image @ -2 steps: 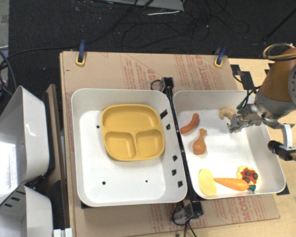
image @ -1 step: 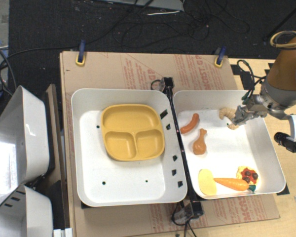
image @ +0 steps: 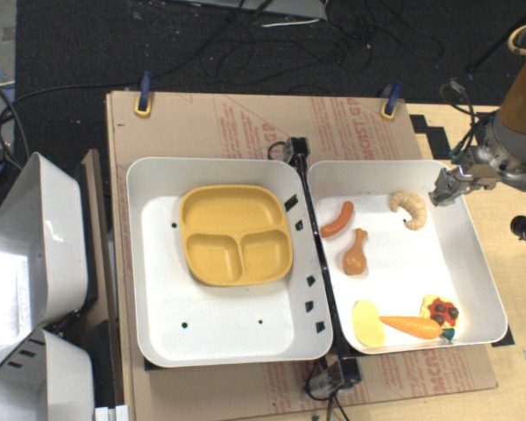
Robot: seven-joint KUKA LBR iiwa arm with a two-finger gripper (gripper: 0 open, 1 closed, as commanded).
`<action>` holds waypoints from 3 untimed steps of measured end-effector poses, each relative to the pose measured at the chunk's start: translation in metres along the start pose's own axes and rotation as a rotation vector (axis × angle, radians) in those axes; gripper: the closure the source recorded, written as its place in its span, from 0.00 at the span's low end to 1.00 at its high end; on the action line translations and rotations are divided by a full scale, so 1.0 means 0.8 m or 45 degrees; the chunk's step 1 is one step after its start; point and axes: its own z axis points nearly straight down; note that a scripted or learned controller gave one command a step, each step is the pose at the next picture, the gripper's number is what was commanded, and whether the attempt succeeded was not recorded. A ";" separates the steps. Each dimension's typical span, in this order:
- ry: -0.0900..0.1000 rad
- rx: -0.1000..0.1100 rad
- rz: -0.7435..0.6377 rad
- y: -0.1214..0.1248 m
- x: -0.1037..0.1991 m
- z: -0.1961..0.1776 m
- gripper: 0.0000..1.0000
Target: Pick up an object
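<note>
Hand (image: 444,189) sits at 3 o'clock in the frame, over the upper right rim of the right bin (image: 473,261). Nothing visible between the fingers; can't tell whether it's released or clenched at this angle and size. Arm (image: 517,112) comes in from upper right, orange band at the frame edge.

Right bin contents:
- croissant (image: 409,208), pale tan, curled, at 1 o'clock in the bin, just beside the hand at its 8 o'clock. Can't tell if they touch.
- sausage (image: 337,219), orange-red, at 10 o'clock in the bin, lying on a diagonal near the left wall.
- drumstick (image: 356,253), brown, near bin centre, just below the sausage, apart from it.
- lemon-yellow piece (image: 367,324), rounded, at 7 o'clock in the bin.
- carrot (image: 409,326), orange, lying flat at 6 o'clock, its thin end touching or overlapping the yellow piece.
- small red-and-yellow item (image: 441,310) with a bit of green at 5 o'clock, touching the carrot's thick end. Too small to identify.

Left bin (image: 149,261): yellow divided plate (image: 237,234), three compartments, sitting flat at 12 o'clock in the bin.

Both bins rest side by side on a cardboard sheet (image: 210,125) on the counter, with two yellow clamps (image: 143,105) on its far edge. Cables on the dark floor (image: 70,33) at 12 o'clock.
</note>
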 end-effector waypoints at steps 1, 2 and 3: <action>0.000 0.000 -0.001 0.008 -0.005 -0.079 1.00; 0.005 0.011 -0.003 -0.004 0.049 -0.067 1.00; 0.005 0.010 -0.005 0.002 0.115 -0.053 1.00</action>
